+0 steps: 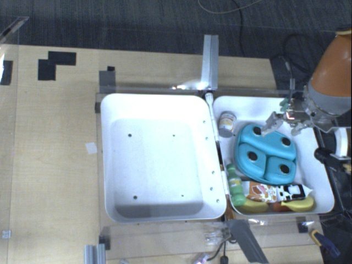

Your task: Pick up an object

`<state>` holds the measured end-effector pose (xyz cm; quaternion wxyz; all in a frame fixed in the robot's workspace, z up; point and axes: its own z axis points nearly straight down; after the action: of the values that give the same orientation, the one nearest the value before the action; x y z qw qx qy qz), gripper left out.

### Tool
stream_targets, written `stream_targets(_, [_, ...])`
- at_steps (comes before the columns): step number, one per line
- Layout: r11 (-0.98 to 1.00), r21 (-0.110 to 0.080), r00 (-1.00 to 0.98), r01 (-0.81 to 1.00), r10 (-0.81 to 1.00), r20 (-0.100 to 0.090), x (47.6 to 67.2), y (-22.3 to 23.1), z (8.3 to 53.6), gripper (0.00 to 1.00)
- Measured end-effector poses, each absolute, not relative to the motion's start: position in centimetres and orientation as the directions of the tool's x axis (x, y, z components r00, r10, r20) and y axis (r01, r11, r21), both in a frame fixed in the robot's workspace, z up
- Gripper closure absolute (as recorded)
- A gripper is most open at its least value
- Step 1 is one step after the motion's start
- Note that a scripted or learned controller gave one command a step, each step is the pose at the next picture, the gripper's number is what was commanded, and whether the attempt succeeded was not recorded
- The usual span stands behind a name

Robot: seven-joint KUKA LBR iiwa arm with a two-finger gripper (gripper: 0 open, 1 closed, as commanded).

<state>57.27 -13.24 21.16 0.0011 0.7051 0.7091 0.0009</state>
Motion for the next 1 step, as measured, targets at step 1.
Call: stream_targets(1, [-0.160, 0.004, 0.160, 0.987, 0.987, 0.001, 54.88, -16.44, 15.82, 0.00])
